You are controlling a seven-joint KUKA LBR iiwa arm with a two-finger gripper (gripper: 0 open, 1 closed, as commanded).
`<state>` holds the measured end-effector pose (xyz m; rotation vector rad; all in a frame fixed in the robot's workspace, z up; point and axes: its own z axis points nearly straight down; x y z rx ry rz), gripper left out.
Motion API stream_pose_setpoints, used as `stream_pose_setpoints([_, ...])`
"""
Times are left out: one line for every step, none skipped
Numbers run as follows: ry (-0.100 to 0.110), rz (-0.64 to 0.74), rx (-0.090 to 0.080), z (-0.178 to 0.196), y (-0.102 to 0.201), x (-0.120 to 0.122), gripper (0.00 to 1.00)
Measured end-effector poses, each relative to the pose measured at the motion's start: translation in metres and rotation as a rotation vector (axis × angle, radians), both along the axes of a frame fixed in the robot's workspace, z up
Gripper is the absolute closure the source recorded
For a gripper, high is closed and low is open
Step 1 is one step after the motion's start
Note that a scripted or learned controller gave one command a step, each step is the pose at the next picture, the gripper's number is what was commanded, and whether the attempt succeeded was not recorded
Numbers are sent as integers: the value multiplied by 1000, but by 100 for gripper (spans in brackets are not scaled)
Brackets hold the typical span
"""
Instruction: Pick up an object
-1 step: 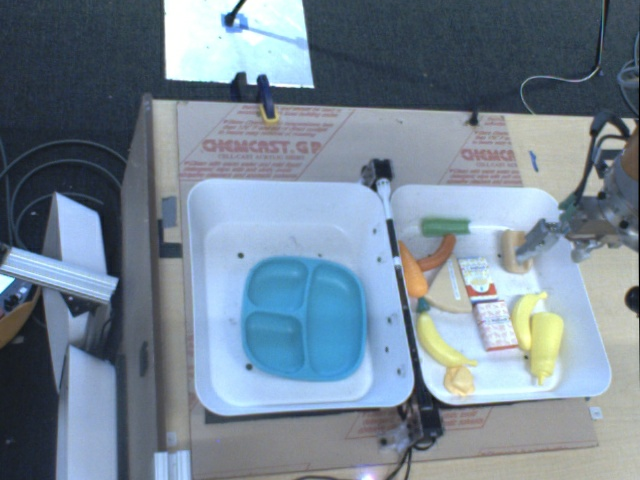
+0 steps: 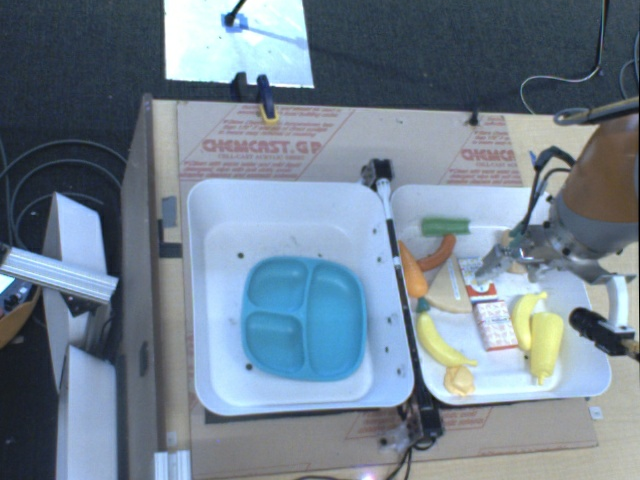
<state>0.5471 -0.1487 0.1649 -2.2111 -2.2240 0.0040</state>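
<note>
Blue divided plate (image 2: 303, 317) in left bin (image 2: 215, 268); cardboard sheet (image 2: 300, 138) beneath.

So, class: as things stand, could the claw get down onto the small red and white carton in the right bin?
Probably yes: the claw hangs just above the carton, whose top lies uncovered, though a banana crowds one side.

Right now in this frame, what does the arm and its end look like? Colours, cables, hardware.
The arm comes in from the right: a rounded grey body with a broad orange band above the wrist. Thin dark cables loop off its upper left side. The gripper is bare silvery metal with small brackets. A black cylindrical part juts out lower right, beside a white fitting.
</note>
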Motion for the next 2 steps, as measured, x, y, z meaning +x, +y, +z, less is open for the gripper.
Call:
stream_pose_setpoints([-15, -2, -3, -80, 23, 4, 0])
stream_pose_setpoints([-24, -5, -9, -63, 18, 7, 100])
